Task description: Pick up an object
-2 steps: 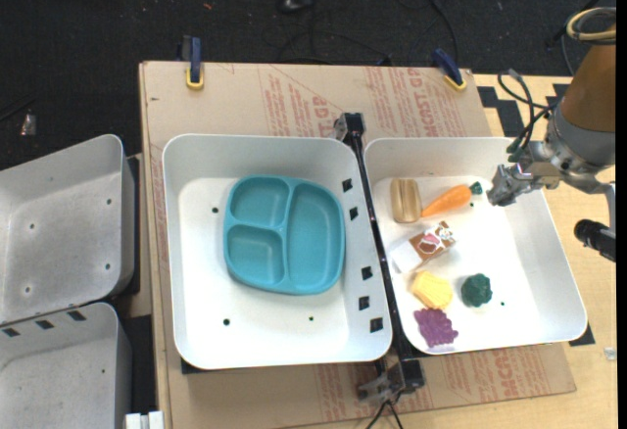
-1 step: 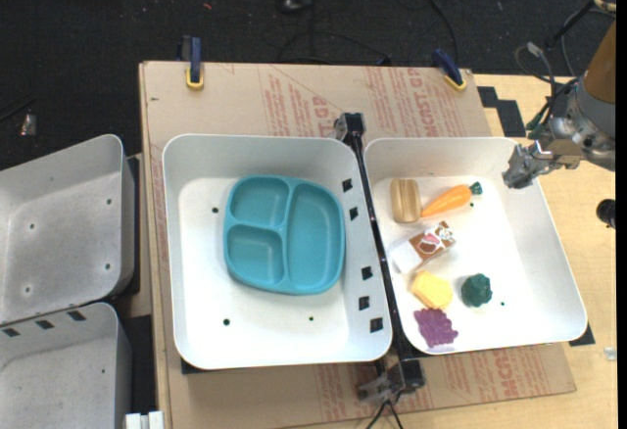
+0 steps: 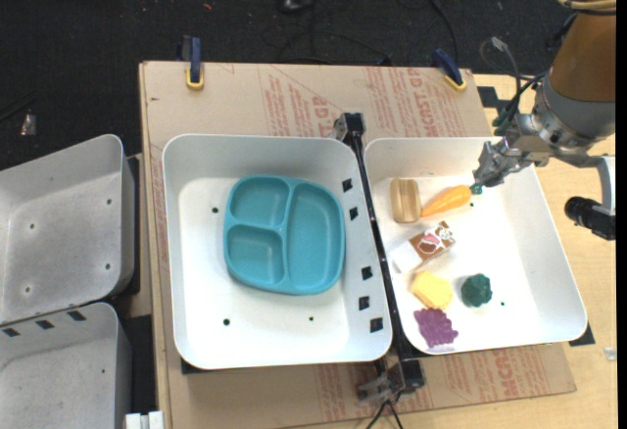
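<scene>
The grey arm with its orange band reached in from the right, and its gripper hung low over the far right part of the right-hand shallow white bin, just beside the green-tipped end of an orange plastic carrot. Whether the fingers were spread or pressed together could not be told, since the dark tip was too small and blurred; nothing showed between them. Taking the carrot as the landmark, a tan bread-like roll stood just to its left, nearly touching it. Below the carrot lay a small brown-and-white packet, and further below that a yellow lumpy toy. A dark green rounded toy sat near the yellow one, down and slightly right of the carrot. A purple bunch of toy grapes lay furthest below the carrot, close to the bin's near wall. Well to the left of the carrot, across the black divider, the left-hand shallow white bin held a teal plastic plate with three compartments, lying flat near its middle. Both bins rested on a brown cardboard sheet on the counter, clamped at its far edge by two yellow-and-blue clamps.
</scene>
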{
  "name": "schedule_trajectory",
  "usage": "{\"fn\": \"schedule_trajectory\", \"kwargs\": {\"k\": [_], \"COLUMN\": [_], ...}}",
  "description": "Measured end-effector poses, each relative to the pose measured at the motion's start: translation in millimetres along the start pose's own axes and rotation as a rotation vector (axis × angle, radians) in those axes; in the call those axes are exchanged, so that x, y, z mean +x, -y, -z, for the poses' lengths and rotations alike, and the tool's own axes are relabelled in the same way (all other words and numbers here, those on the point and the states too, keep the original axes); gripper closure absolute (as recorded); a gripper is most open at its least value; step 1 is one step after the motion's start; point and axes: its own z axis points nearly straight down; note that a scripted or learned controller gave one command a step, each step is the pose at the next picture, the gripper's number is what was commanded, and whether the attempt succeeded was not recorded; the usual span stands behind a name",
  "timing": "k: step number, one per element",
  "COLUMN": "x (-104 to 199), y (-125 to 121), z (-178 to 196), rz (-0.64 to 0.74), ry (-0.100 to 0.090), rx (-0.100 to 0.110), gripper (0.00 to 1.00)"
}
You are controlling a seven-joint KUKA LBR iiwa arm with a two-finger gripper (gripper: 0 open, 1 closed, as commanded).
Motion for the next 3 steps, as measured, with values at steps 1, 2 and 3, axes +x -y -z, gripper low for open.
{"fn": "schedule_trajectory", "kwargs": {"k": [1,2,3], "x": [50,104,164], "y": [1,-6,-20], "z": [-12,-4,-12], "rz": [-0.002,0.001,0.0], "ry": [0.001,0.001,0.001], "rx": [0.001,0.0,-0.001], "gripper": [1.0,1.0,1.0]}}
